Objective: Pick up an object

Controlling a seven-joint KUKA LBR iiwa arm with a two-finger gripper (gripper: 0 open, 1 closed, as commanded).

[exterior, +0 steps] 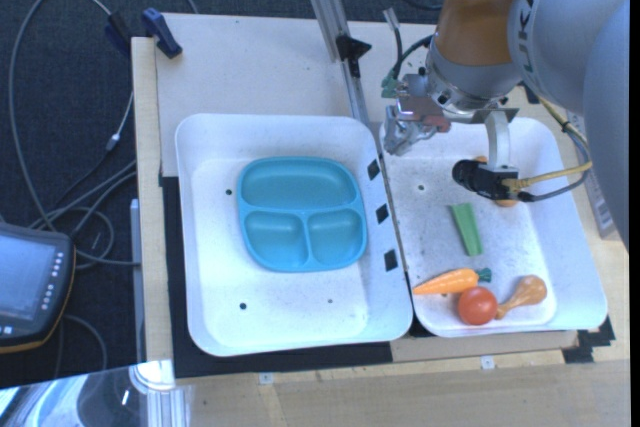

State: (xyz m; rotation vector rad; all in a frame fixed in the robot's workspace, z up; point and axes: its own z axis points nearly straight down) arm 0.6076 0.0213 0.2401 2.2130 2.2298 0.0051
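Best to drop the claw (404, 127) squarely over the green block (465, 228) (well apart from neighbours); claw state impossible to tell.

bins (200, 215): 2 | divided plate (300, 212): 1 | carrot (447, 282): 1 | tomato (478, 306): 1 | green block (465, 228): 1 | gourd (523, 294): 1

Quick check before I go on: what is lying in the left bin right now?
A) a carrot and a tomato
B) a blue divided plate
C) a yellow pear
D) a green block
B: the blue divided plate lies alone in the left bin, while the carrot, tomato, green block and pear all lie in the right bin.
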